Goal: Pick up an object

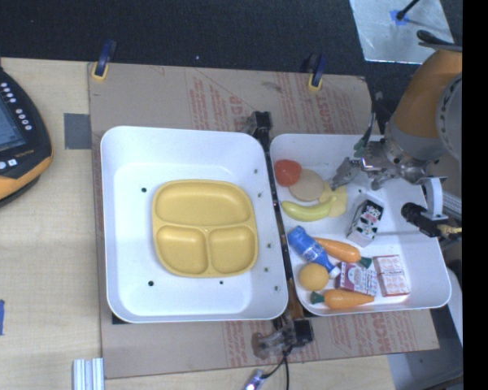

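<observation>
The right bin (427, 254) holds several toy foods: a red tomato (287, 171), a tan round bun (307, 188), a yellow banana (312, 210), a black-and-white carton (367, 218), a blue bottle (308, 245), two carrots (338, 250) (347, 299), an orange ball (313, 277) and two small red-and-white boxes (360, 279) (391, 275). My gripper (358, 177) hangs over the upper part of this bin, just right of the banana's tip and above the carton. Its fingers are spread open with nothing between them.
The left bin (122, 218) holds a yellow divided plate (205, 226). A teach pendant (4, 140) lies on the bench at far left. Blue clamps (104, 56) (314, 66) grip the cardboard's back edge. The arm's grey and orange body (427, 112) overhangs the right bin's top right corner.
</observation>
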